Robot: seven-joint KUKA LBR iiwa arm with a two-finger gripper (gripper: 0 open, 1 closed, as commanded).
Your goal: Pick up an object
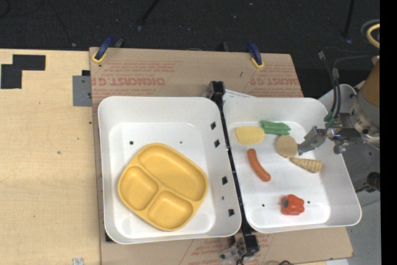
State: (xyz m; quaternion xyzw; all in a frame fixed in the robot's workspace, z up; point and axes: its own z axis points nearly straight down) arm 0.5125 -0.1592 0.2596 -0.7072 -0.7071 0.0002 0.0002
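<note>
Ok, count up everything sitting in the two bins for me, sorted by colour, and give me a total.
Yellow: 2, divided plate, pale yellow piece
Green: 1, green piece
Tan: 2, round piece, cone
Red: 2, sausage, pepper
Total: 7

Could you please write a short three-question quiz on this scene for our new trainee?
1. True or false: the yellow tray lies in the left bin.
2. Which item lies nearest the gripper? A) red pepper B) tan round piece C) sausage
3. Fill in: the green item lies in the ____ bin.

Key: 1 true; 2 B; 3 right.
</note>
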